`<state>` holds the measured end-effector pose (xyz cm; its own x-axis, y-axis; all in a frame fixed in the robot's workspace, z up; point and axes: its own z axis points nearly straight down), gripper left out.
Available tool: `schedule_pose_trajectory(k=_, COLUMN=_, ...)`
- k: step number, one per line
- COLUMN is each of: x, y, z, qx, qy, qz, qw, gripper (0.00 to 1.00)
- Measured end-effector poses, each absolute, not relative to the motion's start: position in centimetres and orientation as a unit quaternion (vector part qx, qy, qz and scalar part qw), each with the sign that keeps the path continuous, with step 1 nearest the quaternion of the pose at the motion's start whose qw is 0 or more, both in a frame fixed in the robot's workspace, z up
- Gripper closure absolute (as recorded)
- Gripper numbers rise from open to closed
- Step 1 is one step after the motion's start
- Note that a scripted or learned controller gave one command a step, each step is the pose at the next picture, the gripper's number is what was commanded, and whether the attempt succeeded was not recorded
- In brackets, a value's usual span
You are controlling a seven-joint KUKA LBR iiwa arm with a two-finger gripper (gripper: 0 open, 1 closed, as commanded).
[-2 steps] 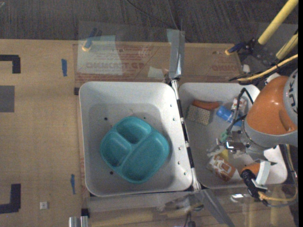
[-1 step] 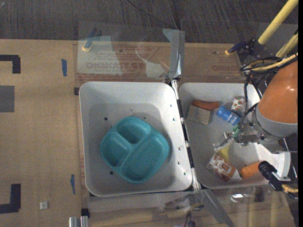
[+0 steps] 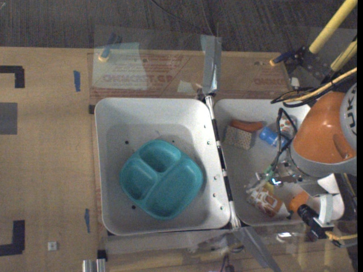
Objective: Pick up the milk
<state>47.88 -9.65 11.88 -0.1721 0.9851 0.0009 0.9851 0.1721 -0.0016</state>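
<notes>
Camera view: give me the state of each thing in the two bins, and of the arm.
Teal divided plate: flat, upright, in the left bin.
Arm: reaching over the right bin, covering part of it.
Brown and orange item: lying near the right bin's far wall.
Blue item: lying beside it.
Packet: lying near the right bin's front.

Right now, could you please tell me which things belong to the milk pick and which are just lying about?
Job: grey-and-orange arm; right white bin, milk unidentifiable among its clutter.
Lying about: teal divided plastic plate; left white bin; brown sausage-shaped piece.
</notes>
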Motion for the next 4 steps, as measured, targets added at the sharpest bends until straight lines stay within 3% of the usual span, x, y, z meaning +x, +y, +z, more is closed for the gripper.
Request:
schedule_pose_trajectory(k=2, x=48.1, y=-9.9, z=11.5, qx=-0.556, qy=-0.831, qz=-0.0015, qw=-0.002, gripper=0.00)
schedule_pose_trajectory(k=3, x=48.0, y=-13.2, z=12.0, qx=-0.550, qy=-0.835, qz=-0.0003, qw=-0.002, gripper=0.00)
schedule_pose_trajectory(k=4, x=48.0, y=-13.4, z=18.6, qx=-0.507, qy=-0.862, qz=-0.0004, qw=-0.002, gripper=0.00)
